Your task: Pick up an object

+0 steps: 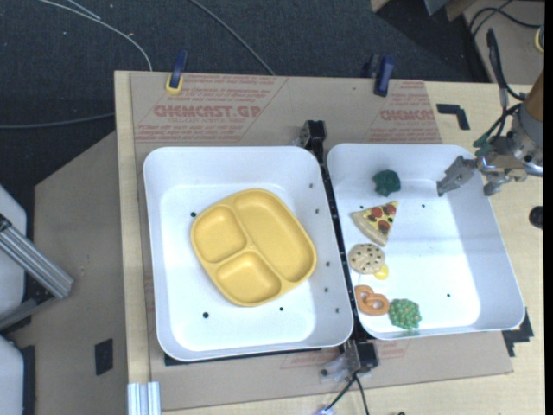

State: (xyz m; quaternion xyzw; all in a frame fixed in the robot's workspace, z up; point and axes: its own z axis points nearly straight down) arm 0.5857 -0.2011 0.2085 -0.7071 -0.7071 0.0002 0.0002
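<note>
The right bin (484,258) holds several toy foods along its left side: a dark green broccoli piece (386,181), a pizza slice (377,220), a cookie (366,257), a pretzel (371,299) and a lighter green broccoli (404,313). My gripper (473,181) hovers over the bin's far right corner, well to the right of the dark broccoli. It is open, and nothing sits between its fingers (453,177).
The left bin (164,232) contains a yellow divided plate (251,245). A small yellow piece (381,272) lies beside the cookie. Clamps (383,73) stand at the bench's far edge. The right bin's middle and right floor is bare white.
</note>
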